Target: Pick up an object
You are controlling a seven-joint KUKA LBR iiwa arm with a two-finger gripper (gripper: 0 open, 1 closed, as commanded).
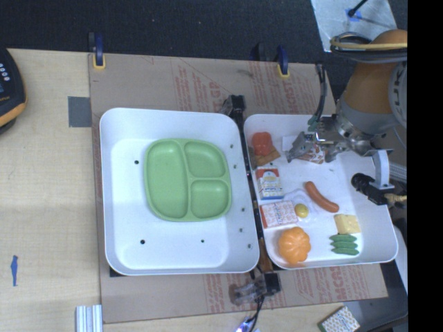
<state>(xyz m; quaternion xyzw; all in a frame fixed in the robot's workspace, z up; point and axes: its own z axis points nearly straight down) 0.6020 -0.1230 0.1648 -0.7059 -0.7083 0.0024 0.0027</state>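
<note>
Seemingly by design, every small item sits in the shallow white right-hand bin (387,247) at the right of the frame, within the grey arm's reach: an orange toy pumpkin (293,245) at its lower edge, a red sausage (321,196) in the middle, a yellow cheese wedge (347,223), green pea pods (344,244), a small yellow ball (301,211) and a red-and-white carton (268,182). The left-hand white bin (118,241) carries a pale green divided plate (187,178), probably as the receiving side. The pincer (315,146) hangs over the right bin's upper part, near a reddish lump (261,144); whether it is spread or pressed together I cannot tell. Nothing looks lifted yet.
</note>
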